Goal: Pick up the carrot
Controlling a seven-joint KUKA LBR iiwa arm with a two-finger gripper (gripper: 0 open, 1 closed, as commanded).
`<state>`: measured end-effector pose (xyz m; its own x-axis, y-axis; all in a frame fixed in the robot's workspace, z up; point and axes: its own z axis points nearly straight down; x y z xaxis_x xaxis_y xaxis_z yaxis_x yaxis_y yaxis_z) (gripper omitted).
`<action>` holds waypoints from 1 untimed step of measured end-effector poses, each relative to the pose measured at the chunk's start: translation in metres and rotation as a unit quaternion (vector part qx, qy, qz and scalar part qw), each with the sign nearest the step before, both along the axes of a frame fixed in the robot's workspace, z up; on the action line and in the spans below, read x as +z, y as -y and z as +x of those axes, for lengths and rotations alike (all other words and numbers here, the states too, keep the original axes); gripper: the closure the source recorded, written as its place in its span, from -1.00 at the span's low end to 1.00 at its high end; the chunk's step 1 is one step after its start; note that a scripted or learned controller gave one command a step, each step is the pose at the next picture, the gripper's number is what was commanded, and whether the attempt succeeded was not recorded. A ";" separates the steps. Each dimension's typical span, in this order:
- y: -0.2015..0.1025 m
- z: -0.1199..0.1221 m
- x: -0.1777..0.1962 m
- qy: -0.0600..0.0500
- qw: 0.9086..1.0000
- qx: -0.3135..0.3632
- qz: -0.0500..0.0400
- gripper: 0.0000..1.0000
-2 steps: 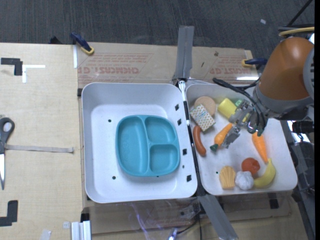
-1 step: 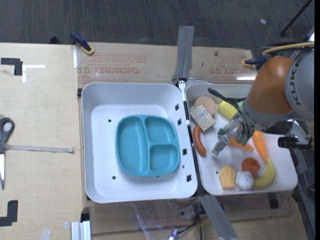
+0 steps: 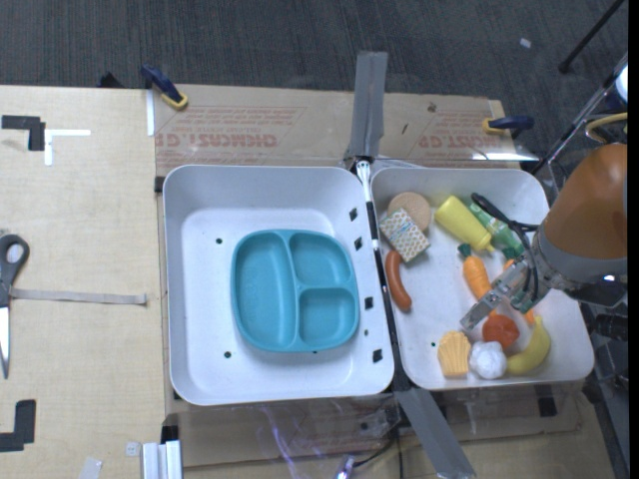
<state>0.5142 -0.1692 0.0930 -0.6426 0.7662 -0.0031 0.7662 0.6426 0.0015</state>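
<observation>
Near edge of the right bin (image 3: 569, 367) first: we count one scallop-shaped yellow piece (image 3: 453, 353), one white ball (image 3: 488, 360), one banana (image 3: 532, 350), one red-orange tomato (image 3: 502, 331), all bunched at the front.

Just behind them the gripper (image 3: 482, 312) sits low over the bin, its tips by the tomato. Jaws: we can't tell whether they're open or closed; at this angle they read as one grey blur. Nothing visibly between them.

One carrot (image 3: 475, 275), orange with a green top, lies on the bin floor mid-bin, just left of the gripper and up from its tip, apart from the tomato. It looks clear of the jaws, though the gap is hard to judge.

One sausage (image 3: 398, 280) lies along the bin's left wall. Further back: one patterned sponge-like block (image 3: 404, 235) leaning on one tan round piece (image 3: 410, 209), one yellow bottle (image 3: 464, 222), one dark green item (image 3: 496, 217) behind it.

Left bin (image 3: 190, 267): one teal divided plate (image 3: 296, 289), three compartments.

On the table (image 3: 75, 267), far left: one pair of scissors (image 3: 8, 277). At the far edge, two clamps: (image 3: 165, 86) and (image 3: 507, 124).
</observation>
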 end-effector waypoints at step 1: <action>0.000 0.002 0.010 0.002 1.000 0.001 -0.001 1.00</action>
<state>0.5163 -0.1694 0.1030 -0.6446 0.7645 -0.0071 0.7645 0.6446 0.0036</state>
